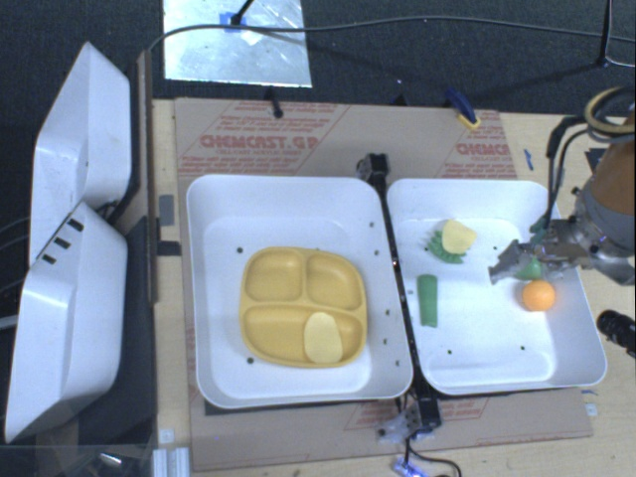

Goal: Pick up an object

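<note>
The right bin [477, 366] holds a green stick-shaped piece [427, 299], a pale yellow piece on a green leafy piece [454, 238], and an orange ball [538, 295]. My gripper [514, 261] reaches in from the right, low over the bin's right side, just above and left of the orange ball. A small green patch [534, 265] shows at the gripper, and what it belongs to is unclear. In the left bin [219, 366] a yellow divided plate [268, 276] carries a pale yellow oval piece [322, 338] in its lower compartment.
A black clamp [374, 165] sits at the top of the seam between the bins. Both bins rest on a cardboard sheet [258, 142]. White housings [75, 237] stand to the left, and cables run across the dark floor behind.
</note>
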Motion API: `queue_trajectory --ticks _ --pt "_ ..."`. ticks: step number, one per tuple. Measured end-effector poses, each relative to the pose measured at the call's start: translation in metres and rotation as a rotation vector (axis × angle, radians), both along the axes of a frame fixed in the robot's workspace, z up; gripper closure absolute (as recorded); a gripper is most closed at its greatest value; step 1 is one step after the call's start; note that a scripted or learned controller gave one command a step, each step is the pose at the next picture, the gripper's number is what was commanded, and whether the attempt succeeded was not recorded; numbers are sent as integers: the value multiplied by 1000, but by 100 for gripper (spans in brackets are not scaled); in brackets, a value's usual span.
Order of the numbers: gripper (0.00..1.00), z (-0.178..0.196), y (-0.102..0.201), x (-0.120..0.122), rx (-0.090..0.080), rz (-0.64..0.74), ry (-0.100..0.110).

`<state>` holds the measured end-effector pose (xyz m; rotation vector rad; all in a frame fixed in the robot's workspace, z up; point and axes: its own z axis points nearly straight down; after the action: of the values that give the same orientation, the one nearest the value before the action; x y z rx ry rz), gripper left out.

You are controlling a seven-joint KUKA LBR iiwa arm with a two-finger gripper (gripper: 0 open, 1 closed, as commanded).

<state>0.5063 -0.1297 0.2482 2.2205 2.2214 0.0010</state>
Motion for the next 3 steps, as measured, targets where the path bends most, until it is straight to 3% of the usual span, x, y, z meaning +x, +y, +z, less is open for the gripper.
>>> queue_trajectory --ticks 1,2,3 --pt "0 -167 -28 12 0 -2 5" --pt "0 -164 0 68 0 4 -2" --pt "0 -138 20 29 0 0 0"
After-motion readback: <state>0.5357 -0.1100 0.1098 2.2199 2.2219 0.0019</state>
